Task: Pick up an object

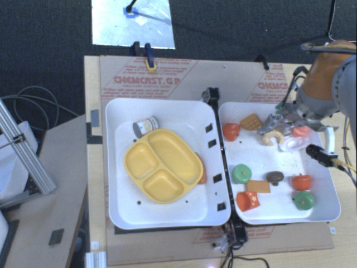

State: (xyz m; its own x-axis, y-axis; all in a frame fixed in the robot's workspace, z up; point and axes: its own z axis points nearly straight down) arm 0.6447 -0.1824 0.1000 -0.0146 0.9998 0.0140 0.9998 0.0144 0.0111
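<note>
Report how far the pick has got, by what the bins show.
Done: the arm has reached into the right bin; the gripper sits low over the pale toy near the far wall. In hand: nothing visibly between its fingers. Left: grasp and lift; the green round toy and others lie untouched.

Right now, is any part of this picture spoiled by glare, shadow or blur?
In the camera view, the square shiny metal sheet above the bench glares pale; the yellow divided plastic plate is evenly lit and sharp; the gripper region over the shallow white right bin is slightly soft, small objects there blending.
</note>
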